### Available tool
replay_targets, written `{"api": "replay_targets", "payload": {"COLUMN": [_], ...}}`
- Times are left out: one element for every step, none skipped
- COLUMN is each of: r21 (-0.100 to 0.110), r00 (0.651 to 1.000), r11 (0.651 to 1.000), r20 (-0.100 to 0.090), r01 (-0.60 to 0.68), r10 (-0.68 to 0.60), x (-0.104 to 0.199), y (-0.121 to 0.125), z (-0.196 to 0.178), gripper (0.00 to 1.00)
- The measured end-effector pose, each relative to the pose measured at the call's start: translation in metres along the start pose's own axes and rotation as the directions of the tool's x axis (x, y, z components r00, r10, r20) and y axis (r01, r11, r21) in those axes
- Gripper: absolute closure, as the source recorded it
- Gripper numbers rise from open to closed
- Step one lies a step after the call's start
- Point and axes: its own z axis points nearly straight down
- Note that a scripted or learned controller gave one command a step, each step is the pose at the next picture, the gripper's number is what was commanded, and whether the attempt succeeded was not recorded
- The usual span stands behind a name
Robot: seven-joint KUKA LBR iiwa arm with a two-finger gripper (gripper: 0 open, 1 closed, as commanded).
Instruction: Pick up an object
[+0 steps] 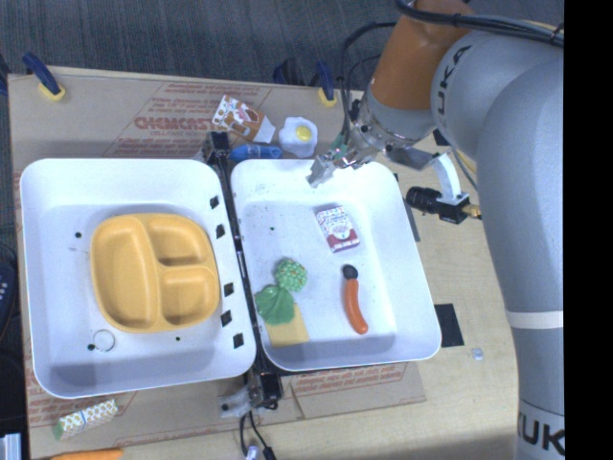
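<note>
Two shallow white bins sit side by side on a cardboard-covered worktop point(144, 113), seen from above at a slant. In the left bin point(57, 190) lies a yellow tray point(153, 271) with three compartments, resting near the bin's middle.

In the right bin point(402, 247) lie several small things. A red and white packet point(336, 228) lies flat near the centre, towards the back. A carrot point(353, 300), orange with a dark tip, lies towards the front right, its dark end pointing away from the viewer. A green ball point(291, 275) rests just beside a green leafy toy point(275, 302), which overlaps a yellow block point(289, 328) at the front left corner.

Entering from the right, the grey arm point(508, 123) has an orange band point(412, 65) above the wrist. Its gripper point(326, 167) hangs over the back edge of the right bin, apart from all the things in it, nearest the packet. Whether the jaws are open or closed cannot be told; nothing is seen between them.

Behind the bins, on the worktop, lie a small printed carton point(235, 115), a blue item point(255, 151) and a white and yellow toy egg point(299, 135). A wrapped sweet point(86, 418) lies in front of the left bin.
</note>
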Motion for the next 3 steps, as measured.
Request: {"api": "replay_targets", "payload": {"r21": [0.0,0.002,-0.001], "r00": [1.0,0.998,0.819], "r11": [1.0,0.998,0.819], "r20": [0.0,-0.003,-0.002], "r01": [0.0,0.063,0.573], "r10": [0.0,-0.063,-0.573], "x": [0.0,-0.032,-0.019], "y": [0.0,-0.028,-0.038], "z": [0.0,0.089,0.108], "gripper": [0.0,0.0,0.0]}}
